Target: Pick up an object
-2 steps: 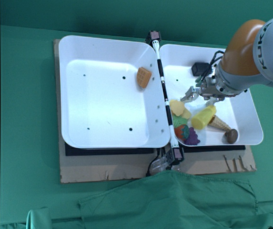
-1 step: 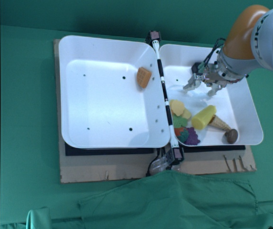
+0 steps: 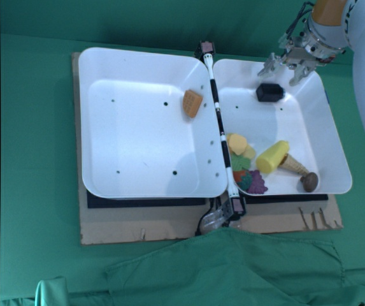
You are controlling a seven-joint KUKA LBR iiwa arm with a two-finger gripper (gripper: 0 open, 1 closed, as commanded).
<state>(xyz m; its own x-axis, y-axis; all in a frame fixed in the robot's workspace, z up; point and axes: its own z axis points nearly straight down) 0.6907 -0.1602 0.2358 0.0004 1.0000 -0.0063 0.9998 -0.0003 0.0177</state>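
Arm reaching from right, end effector spread — above black block

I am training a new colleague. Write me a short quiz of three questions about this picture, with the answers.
1. True or false: the orange waffle piece lies in the left bin.
2. Which thing is nearest to the gripper? A) yellow cylinder B) black object C) brown ball
3. Fill in: the purple grapes lie in the ____ bin.

Key: 1 true; 2 B; 3 right.
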